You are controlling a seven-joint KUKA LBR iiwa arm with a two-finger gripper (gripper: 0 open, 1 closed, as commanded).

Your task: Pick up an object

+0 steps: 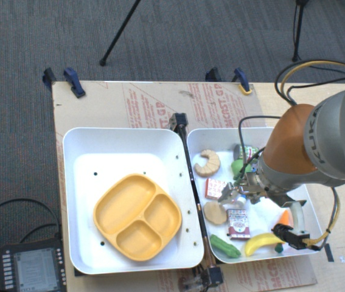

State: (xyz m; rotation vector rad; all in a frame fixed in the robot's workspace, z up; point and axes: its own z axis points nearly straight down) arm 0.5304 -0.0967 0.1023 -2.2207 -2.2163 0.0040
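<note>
My gripper (233, 195) hangs low over the middle of the right bin (222, 135), reaching in from the right. Its metal fingers (226, 193) sit just above a red-and-white packet (214, 188) and a round tan cookie (215, 212). A croissant (208, 162) lies at the bin's upper left. A dark red box (238, 222) lies below the gripper, with a green pickle (224, 246) and a banana (262, 244) along the front edge. A green item (239, 165) and a can (246, 151) lie partly hidden behind the wrist. An orange carrot piece (286, 218) shows at the right.
The left bin (75, 145) holds a yellow divided plate (137, 225). Blue clamps (73, 81) grip the bench's far edge. A tablet (28, 270) lies on the floor at lower left, and tripod legs (123, 26) stand beyond the bench.
</note>
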